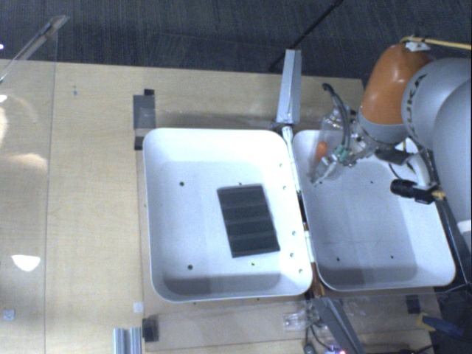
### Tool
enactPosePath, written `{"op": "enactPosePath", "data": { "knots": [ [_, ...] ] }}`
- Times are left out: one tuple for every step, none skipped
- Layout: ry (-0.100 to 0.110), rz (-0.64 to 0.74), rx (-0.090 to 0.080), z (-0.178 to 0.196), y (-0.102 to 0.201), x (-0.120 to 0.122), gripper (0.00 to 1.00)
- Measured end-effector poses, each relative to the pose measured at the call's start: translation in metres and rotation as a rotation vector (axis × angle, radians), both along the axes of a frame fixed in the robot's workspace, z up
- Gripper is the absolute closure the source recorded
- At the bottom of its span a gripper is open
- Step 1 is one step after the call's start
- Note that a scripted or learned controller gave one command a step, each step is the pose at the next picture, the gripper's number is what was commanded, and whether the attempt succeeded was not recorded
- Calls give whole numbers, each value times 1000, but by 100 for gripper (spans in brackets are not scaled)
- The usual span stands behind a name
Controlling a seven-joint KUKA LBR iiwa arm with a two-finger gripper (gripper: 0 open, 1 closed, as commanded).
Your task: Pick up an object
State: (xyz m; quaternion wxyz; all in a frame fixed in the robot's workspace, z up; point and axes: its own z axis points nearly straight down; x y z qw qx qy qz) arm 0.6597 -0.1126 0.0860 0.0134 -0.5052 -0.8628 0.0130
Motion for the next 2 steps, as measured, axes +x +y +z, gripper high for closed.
{"op": "enactPosePath", "data": {
  "knots": [
    [3, 1, 0, 10, 0, -1, 100],
    [-45, -37, 9, 101, 66, 11, 100]
  ]
}}
